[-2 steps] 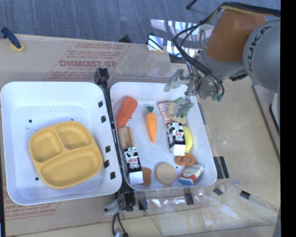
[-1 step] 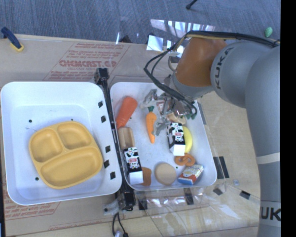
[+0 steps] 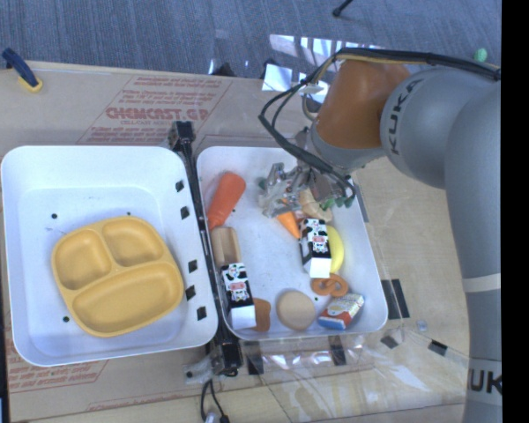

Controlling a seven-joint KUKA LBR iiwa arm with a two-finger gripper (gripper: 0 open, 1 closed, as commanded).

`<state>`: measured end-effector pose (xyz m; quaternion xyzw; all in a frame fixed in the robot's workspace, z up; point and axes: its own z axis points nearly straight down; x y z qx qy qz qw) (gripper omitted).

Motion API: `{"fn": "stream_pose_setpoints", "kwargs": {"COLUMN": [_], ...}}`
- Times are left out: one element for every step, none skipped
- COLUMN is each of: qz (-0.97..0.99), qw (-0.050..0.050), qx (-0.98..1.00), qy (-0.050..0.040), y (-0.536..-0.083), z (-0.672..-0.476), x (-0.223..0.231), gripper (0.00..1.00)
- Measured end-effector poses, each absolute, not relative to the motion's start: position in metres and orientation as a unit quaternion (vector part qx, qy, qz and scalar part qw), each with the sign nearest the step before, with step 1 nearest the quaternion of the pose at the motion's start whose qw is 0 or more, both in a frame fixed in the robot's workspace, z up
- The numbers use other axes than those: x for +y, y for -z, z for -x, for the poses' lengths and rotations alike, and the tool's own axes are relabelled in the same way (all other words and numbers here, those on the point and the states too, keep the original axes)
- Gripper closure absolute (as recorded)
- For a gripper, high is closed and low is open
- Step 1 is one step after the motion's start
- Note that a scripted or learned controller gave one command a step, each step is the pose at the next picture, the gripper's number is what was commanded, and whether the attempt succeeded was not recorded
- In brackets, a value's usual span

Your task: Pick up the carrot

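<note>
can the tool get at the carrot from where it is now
Probably yes. The carrot lies bare at the right bin's left side with nothing on top, and the tool hangs just to its right in the same bin.

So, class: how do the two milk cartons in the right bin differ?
The near carton lies by the bin's left wall, next to a brown piece; the far carton lies mid-bin beside the banana, closer to the gripper. The near carton points toward the bin's front edge; the far one sits further back. Both show a black-and-white cow print.
</note>
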<state>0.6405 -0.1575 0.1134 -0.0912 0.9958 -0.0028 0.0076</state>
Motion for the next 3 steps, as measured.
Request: {"fn": "stream_pose_setpoints", "kwargs": {"qz": [0.092,-0.013,-0.009], "qw": [0.007,-0.001,0.001], "qx": [0.996,1.000,1.000], "qy": [0.0026,-0.0001,0.0002], "y": [-0.113,-0.092,-0.103], "z": [-0.640,-0.611,-0.614], "x": [-0.157,-0.165,-0.163], "gripper": [0.00,0.00,1.00]}}
